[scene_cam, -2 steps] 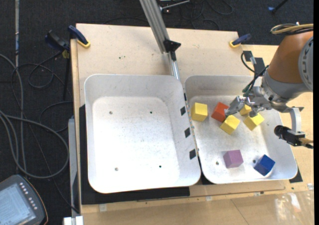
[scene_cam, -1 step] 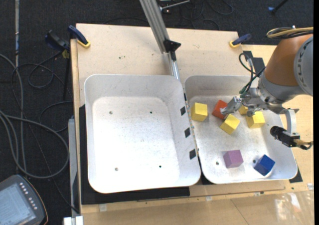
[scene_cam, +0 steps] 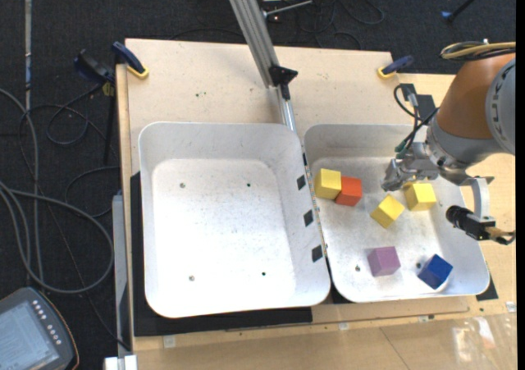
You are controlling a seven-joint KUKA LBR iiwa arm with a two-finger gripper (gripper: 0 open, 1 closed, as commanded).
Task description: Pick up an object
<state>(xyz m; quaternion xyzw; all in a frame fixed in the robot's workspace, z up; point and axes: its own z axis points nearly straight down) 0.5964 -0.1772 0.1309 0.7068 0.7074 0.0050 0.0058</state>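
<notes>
Here we are above the desk (scene_cam: 213, 73), two white bins side by side, and the arm (scene_cam: 476, 110) comes in from the right with its orange band over the right bin (scene_cam: 349, 134). The jaws (scene_cam: 399, 177) sit low in that bin's upper right part, a grey cluster of metal, and whether they are spread or closed I cannot tell from this angle; nothing shows clearly between them. Blocks are scattered across the bin floor. Closest to the jaws is a yellow cube (scene_cam: 421, 195), just beside them to the lower right, seemingly touching or nearly so. A second yellow cube (scene_cam: 388, 212) lies tilted a little further down, near but apart from the jaws. To the left, a third yellow cube (scene_cam: 329, 183) presses against an orange cube (scene_cam: 350, 191), the pair resting near the bin's left wall, well clear of the jaws. Down toward the near edge, a purple cube (scene_cam: 383, 261) sits alone, and a blue cube (scene_cam: 435, 271) lies in the lower right corner, both well apart from the jaws. The left bin (scene_cam: 156, 196) shows its speckled white floor. A grey metal pole (scene_cam: 250, 15) slants down from the top and meets the desk between the bins, and yellow-tipped clamps (scene_cam: 131, 61) grip the desk's far corners
</notes>
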